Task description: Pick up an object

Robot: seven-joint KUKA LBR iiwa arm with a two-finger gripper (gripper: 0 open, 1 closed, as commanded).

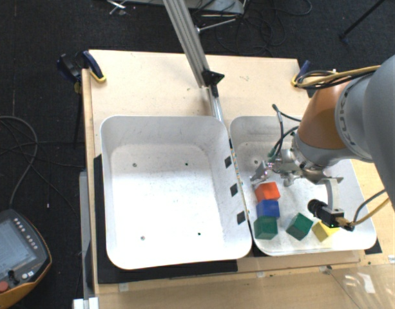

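In the right bin (249,134) lie several small blocks. An orange block (268,190) sits near the bin's left wall, with a blue block (269,208) right in front of it and a dark green block (265,227) in front of that. A second green block (299,226) and a yellow block (323,230) lie further right along the front wall. My gripper (269,171) hangs low just behind the orange block, its metal parts close above the block's far edge. Nothing can be seen held in it.
The left bin (113,134) stands beside the right one, sharing a raised middle rim. A slanted aluminium pole (187,34) runs down to the bins' back edge. A black part with cables (319,209) on the arm hangs over the right bin. Clamps sit on the bench's back corners.
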